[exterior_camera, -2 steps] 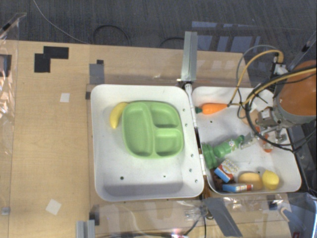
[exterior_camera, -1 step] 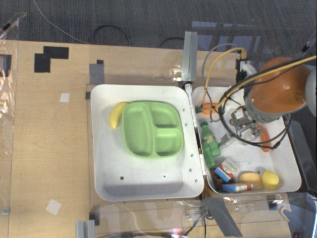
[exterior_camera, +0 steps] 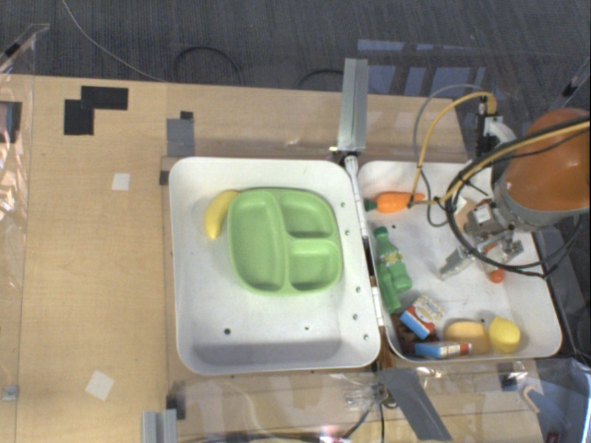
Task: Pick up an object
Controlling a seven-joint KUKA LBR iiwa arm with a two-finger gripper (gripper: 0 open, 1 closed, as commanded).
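Left bin (exterior_camera: 199, 340): shallow white plastic, rounded corners, centre of frame.
Plate (exterior_camera: 282, 240): green, smooth, three compartments, inside left bin.
Banana (exterior_camera: 218, 212): yellow, curved, touching plate's upper-left edge.
Right bin (exterior_camera: 531, 326): white, right of frame.
Contents: orange carrot (exterior_camera: 395, 202) upper left; green bottle (exterior_camera: 391, 271) along left wall; lemon (exterior_camera: 504, 334), potato (exterior_camera: 466, 331) lower right.
Gripper (exterior_camera: 478, 247): metallic, over right bin; finger state cannot be told.
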